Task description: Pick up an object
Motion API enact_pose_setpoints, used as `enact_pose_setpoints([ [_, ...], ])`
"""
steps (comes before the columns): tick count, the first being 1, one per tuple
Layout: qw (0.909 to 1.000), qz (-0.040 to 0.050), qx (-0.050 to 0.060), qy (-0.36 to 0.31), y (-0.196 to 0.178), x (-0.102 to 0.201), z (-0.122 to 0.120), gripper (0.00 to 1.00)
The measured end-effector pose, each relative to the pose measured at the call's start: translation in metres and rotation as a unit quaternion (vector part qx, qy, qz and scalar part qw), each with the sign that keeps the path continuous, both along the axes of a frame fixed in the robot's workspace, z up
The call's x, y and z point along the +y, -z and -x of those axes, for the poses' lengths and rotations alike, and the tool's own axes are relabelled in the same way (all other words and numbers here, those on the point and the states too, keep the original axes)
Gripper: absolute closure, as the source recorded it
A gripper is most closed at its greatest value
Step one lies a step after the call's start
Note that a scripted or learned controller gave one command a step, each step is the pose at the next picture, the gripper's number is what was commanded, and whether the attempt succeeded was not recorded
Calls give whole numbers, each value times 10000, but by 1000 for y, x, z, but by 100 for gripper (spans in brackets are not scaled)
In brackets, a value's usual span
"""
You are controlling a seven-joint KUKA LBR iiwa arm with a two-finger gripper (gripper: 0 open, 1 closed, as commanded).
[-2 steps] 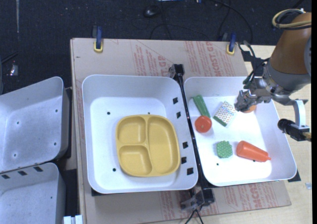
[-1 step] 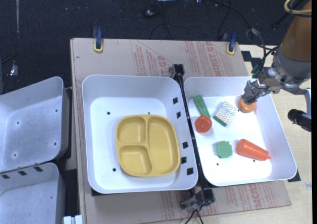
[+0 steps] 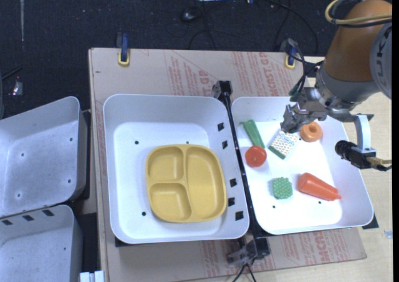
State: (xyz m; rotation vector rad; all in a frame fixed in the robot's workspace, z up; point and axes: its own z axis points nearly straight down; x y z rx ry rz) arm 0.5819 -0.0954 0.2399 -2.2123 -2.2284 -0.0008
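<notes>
In the right bin (image 3: 355,209) lie several small things. Near its far edge sits an orange ring-shaped piece (image 3: 310,131), and just to its left a small patterned white-and-green block (image 3: 282,145) lies tilted. The hand (image 3: 293,118) hangs over the far part of this bin, right above the patterned block and beside the orange ring; from where I stand its tips are dark and bunched together, and I cannot tell how far they are spread or whether anything is between them. Left of the block, a green stick (image 3: 253,132) lies along the bin's left wall, with a red ball (image 3: 255,156) just at its near end. Toward the near edge of the bin are a green knobbly cube (image 3: 282,188) and, to its right, an orange carrot (image 3: 318,187) lying on its side. The left bin (image 3: 124,150) holds a yellow divided plate (image 3: 186,183) in its middle. Both bins rest on a cardboard sheet (image 3: 162,72) on the desk, held at the far edge by clamps (image 3: 124,48).
</notes>
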Motion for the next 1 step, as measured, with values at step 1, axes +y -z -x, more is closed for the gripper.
enact_pose_setpoints([
  [1, 10000, -1, 5, 0, 11, 48, 3, 100],
])
